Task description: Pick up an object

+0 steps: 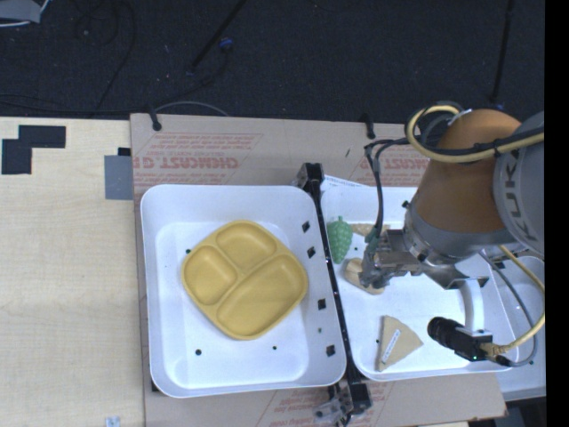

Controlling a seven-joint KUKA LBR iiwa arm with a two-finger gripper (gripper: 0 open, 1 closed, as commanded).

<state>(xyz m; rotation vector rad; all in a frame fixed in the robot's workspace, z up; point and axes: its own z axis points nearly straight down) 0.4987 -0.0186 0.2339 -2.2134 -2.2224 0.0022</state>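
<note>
grey with an orange band, the arm (462, 194) is reaching in from the right and is hanging over the right bin (364, 318), standing higher than anything else in view. at its end the gripper (373, 272) is pointing down into the left part of that bin, close to the black rail (324, 274) that is running between the two bins. it is sitting right over a pale tan lump (353, 276), whose left edge is peeking out from beneath it. whether the gripper is open or closed, i cannot tell, and i cannot tell whether it is touching the lump or only hovering over it. nothing is showing as gripped.

just behind the lump, a small green object (339, 238) is lying near the rail, apart from the gripper. toward the front of the same bin, a tan wedge (397, 339) is lying flat, well clear of the gripper.

in the left bin (169, 327), a yellow plate (245, 278) with three compartments is lying roughly in the middle, turned at an angle to the bin walls. both bins are resting on a sheet of printed cardboard (222, 149), which is lying on the pale wooden bench (62, 283).
</note>
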